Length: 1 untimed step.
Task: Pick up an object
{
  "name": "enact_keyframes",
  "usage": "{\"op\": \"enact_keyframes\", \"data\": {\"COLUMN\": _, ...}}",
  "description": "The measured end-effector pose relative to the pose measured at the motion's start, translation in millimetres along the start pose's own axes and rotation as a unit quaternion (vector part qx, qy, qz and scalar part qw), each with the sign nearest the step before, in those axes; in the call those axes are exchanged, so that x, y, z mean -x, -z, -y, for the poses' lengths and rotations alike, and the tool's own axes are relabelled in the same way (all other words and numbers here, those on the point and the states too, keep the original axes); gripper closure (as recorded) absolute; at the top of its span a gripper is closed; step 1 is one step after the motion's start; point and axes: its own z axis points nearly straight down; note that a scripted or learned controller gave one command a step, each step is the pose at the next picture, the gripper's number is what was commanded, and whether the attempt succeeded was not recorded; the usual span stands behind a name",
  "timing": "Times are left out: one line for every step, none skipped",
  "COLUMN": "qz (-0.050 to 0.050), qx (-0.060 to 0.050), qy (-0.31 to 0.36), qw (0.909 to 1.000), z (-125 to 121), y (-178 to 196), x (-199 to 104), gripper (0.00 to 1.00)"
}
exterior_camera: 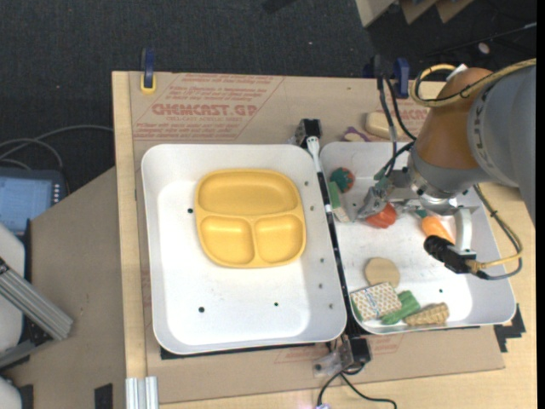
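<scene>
My gripper hangs low over the upper left part of the right bin, reaching in from the right under the orange-banded wrist. A red-orange toy lies right beneath its tip, touching or nearly touching it. An orange piece sits just to the right, partly hidden by the arm. A green and red toy rests near the bin's left wall. Toward the front lie a tan round cookie, a patterned packet, a green piece and a waffle-like cracker.
The left bin holds a yellow divided plate. A black clamp sits at the back between the bins. Cables and a black fitting trail from the arm over the right bin. Cardboard lies beneath both bins.
</scene>
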Motion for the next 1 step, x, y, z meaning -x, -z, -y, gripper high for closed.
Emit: {"op": "enact_keyframes", "data": {"qz": 0.0, "qx": 0.005, "qy": 0.003, "qw": 1.0, "z": 1.8, "y": 95.5, "x": -55.6, "gripper": 1.0}}
